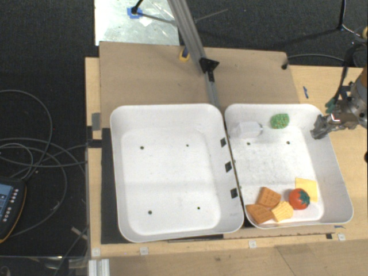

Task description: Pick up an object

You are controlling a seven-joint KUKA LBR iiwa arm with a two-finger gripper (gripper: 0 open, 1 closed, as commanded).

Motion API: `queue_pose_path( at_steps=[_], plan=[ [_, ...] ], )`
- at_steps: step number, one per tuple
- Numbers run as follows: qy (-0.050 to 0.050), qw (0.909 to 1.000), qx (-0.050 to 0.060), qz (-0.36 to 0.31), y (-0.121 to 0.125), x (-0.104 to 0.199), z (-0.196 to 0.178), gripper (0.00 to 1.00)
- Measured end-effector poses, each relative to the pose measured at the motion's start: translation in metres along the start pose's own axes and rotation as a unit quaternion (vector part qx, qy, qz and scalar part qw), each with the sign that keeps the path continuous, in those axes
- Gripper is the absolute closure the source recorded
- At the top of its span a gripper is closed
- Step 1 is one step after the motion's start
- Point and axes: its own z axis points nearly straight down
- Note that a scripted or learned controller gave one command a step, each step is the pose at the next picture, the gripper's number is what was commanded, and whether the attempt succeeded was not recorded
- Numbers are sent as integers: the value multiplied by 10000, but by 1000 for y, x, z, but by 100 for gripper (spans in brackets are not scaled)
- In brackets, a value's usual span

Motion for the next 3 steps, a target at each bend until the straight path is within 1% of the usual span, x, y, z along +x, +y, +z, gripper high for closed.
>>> queue_pose_path(
  at_steps=[1,2,3],
  plan=[
    [26,10000,39,-20,-10,60,9,100],
    [26,10000,38,-23,-16,112,21,100],
    [25,10000,33,-25,-23,158,15,100]
  ],
)
